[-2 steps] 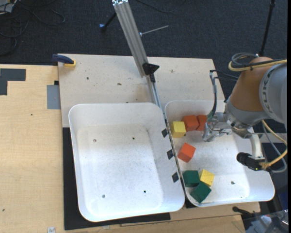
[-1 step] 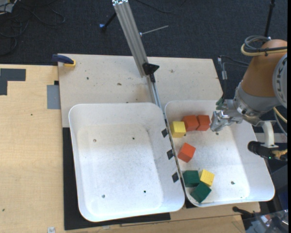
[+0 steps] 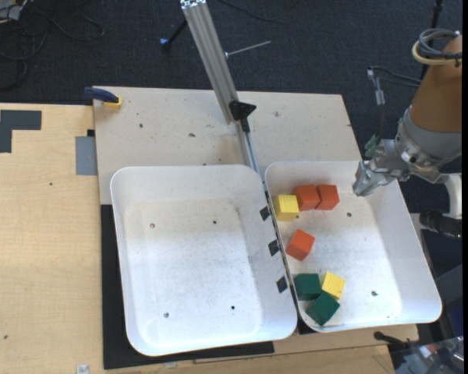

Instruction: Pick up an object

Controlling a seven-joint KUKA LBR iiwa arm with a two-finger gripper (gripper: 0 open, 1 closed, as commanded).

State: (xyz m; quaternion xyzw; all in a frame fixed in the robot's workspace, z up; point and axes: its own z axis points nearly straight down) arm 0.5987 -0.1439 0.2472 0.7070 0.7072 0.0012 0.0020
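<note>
The jaws (image 3: 364,184) hung near the right bin's (image 3: 421,287) far rim; their state could not be told. Best aim was the lone orange cube (image 3: 300,244), well apart from neighbours.

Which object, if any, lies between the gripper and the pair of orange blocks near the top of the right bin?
None that shows. The gripper hangs over the right bin's upper right edge, and bare white floor separates it from the orange blocks. The yellow block sits beyond them.

Pale worktop (image 3: 171,123) on my screen, two white bins side by side, left bin (image 3: 140,193), right bin (image 3: 409,255), blue-and-yellow clamp (image 3: 103,97) at its back-left corner
</note>
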